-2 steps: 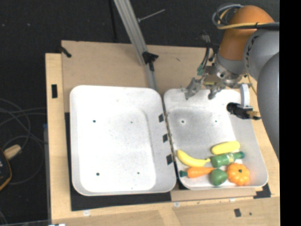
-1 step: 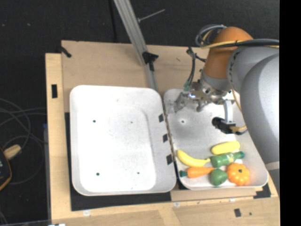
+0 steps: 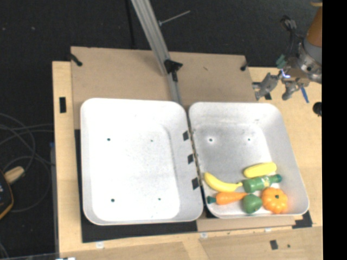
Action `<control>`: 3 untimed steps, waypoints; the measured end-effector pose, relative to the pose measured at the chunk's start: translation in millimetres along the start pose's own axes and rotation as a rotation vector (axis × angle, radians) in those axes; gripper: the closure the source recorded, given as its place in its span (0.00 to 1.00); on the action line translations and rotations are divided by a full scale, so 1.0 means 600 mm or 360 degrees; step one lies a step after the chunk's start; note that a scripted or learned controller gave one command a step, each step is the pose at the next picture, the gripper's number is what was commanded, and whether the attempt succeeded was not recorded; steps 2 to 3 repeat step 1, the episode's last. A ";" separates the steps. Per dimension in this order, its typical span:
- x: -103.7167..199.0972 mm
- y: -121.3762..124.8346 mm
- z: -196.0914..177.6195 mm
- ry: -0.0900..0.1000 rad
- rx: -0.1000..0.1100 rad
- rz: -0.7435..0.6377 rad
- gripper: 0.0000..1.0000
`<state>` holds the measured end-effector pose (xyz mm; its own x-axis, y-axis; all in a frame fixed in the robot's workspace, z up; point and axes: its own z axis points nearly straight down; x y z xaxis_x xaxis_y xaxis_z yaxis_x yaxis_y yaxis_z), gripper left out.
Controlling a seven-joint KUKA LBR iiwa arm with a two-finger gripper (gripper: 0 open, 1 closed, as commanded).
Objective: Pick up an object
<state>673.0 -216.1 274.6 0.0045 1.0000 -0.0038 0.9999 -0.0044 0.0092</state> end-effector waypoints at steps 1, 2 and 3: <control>0.166 0.022 0.227 0.0010 0.0027 -0.0014 0.00; 0.166 0.022 0.227 0.0010 0.0027 -0.0014 0.00; 0.166 0.022 0.227 0.0010 0.0027 -0.0014 0.00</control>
